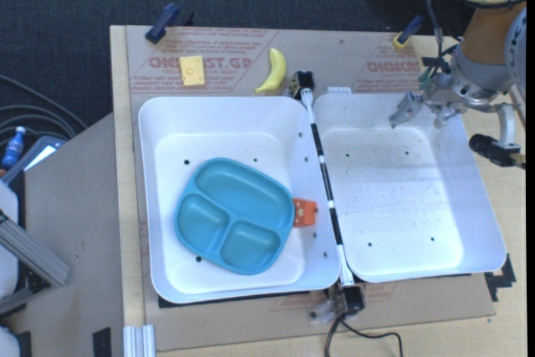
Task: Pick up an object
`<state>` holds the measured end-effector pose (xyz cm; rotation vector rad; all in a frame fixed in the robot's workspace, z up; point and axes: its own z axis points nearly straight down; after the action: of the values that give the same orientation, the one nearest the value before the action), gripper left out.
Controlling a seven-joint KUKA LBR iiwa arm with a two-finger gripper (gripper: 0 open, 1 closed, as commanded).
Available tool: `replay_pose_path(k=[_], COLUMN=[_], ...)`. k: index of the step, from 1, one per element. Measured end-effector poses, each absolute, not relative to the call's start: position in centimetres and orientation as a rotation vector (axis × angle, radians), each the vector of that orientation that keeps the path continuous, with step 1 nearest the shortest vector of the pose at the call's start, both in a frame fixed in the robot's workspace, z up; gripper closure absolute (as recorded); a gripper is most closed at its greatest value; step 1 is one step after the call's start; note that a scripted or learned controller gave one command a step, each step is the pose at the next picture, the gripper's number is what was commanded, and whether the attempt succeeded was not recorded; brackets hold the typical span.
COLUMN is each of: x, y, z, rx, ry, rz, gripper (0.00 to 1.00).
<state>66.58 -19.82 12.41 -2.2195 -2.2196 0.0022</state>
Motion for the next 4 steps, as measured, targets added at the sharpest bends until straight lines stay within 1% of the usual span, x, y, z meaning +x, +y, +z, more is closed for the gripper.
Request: replay_pose_path(k=[1,2,3,4], x=[66.7,66.7,66.8,66.8], y=[-19.8,-19.8,-19.8,-19.8], z=[13.6,13.6,14.7,14.7], rx=[-2.221,-2.220,-2.222,-2.221], ry=[-2.225,-2.225,-2.228,-2.228], rz=[0.000,0.001,0.000,0.001], gripper=[1.00,0.00,1.00,0.00])
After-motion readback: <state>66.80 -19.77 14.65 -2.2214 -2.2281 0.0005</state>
